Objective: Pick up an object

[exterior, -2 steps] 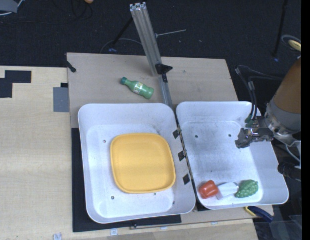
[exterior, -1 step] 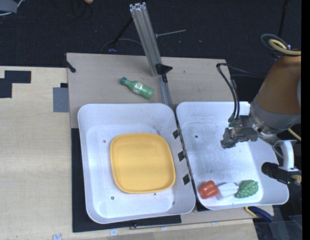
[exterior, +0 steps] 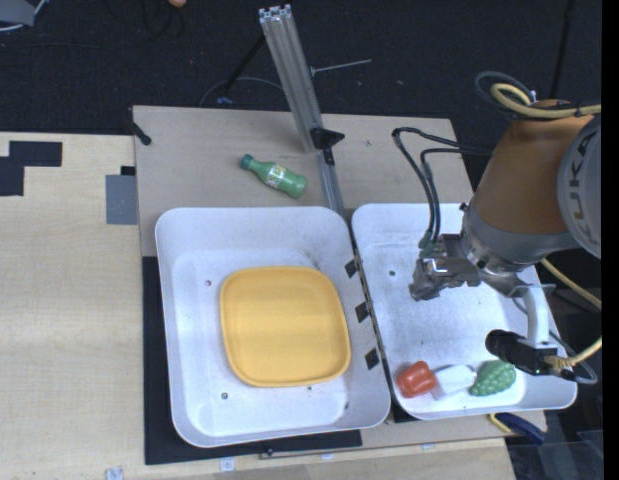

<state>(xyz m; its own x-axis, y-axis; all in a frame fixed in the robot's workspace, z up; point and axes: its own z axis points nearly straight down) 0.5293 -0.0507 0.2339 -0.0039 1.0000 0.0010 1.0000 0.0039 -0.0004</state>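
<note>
Pincer (exterior: 427, 286) over upper middle of right bin (exterior: 389, 230), nothing between fingers; open or closed: cannot tell. Three small objects bunched in near-right corner of that bin: red pepper-like piece (exterior: 417, 377), white block (exterior: 453, 380) touching it, green bumpy piece (exterior: 494, 377) at far right against rim. All well below and right of pincer, apart from it. Bare bin floor between pincer and cluster. Black part (exterior: 516, 352) of the arm just above green piece. Left bin (exterior: 179, 238) carries yellow plate (exterior: 284, 325), centred, margin all round. Green bottle (exterior: 274, 176) lying on table (exterior: 209, 133) behind left bin, outside both bins.
</note>
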